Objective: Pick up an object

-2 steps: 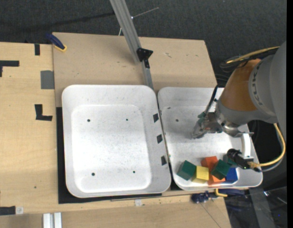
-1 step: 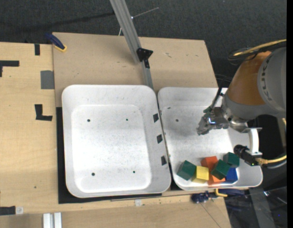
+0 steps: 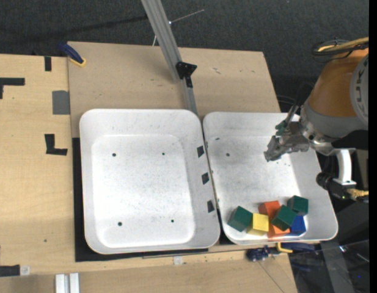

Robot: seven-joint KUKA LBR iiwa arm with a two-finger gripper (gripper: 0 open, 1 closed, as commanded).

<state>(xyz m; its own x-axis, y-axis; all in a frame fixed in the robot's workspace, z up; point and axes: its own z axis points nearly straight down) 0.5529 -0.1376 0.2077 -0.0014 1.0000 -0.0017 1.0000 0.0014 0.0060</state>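
- The tool (image 3: 275, 151) hangs over the far right part of the right bin (image 3: 237, 163); whether it is open or closed cannot be told, and nothing shows in its grip.
- Blocks sit bunched in that bin's near right corner, well apart from the tool: a green block (image 3: 239, 218), a yellow block (image 3: 259, 223), an orange block (image 3: 269, 209), a blue block (image 3: 297, 224) and two more green ones.
- The left bin (image 3: 90, 127) sits just beside it on the counter (image 3: 29, 163).
- No writing is readable.
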